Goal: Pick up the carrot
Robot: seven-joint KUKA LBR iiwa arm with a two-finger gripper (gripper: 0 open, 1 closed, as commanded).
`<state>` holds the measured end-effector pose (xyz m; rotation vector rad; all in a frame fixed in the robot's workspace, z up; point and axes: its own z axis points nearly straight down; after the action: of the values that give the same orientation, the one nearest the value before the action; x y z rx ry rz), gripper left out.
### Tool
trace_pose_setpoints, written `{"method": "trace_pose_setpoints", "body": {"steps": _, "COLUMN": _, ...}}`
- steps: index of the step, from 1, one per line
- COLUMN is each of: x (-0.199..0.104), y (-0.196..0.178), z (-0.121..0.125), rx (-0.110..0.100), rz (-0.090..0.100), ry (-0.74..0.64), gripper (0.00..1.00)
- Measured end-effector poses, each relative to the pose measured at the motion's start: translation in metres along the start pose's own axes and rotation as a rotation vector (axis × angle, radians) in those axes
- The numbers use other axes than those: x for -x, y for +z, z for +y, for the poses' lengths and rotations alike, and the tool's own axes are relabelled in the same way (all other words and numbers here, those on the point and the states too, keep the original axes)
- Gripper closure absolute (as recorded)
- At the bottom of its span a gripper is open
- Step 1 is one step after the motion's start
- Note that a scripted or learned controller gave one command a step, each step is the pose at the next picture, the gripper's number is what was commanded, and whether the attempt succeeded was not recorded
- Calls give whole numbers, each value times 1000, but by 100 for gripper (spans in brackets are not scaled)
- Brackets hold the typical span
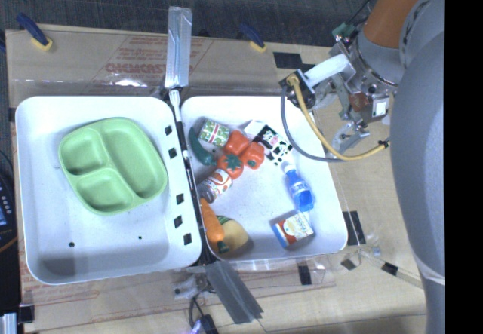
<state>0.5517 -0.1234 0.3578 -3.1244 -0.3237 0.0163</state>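
Orange carrot (212,224) lies low in right bin (326,204), against wall by left bin (30,174), touching yellow-brown fruit (234,234). Pincer (353,123) hangs far up and to right of carrot, past right bin's edge, by yellow cable (313,136). Cannot tell if pincer is spread or pressed together. Nothing seen in it. Left of pincer: red peppers (241,150), small cans (213,133), black-and-white box (272,144). Below it, to left: blue bottle (298,188), red carton (293,230). Green tray (113,165) far left, in left bin.
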Motion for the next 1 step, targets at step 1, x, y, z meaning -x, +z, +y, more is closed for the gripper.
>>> {"method": "trace_pose_setpoints", "body": {"steps": 1, "x": -3, "y": -6, "z": -4, "rx": -2, "rz": -10, "ry": -13, "gripper": 100}}
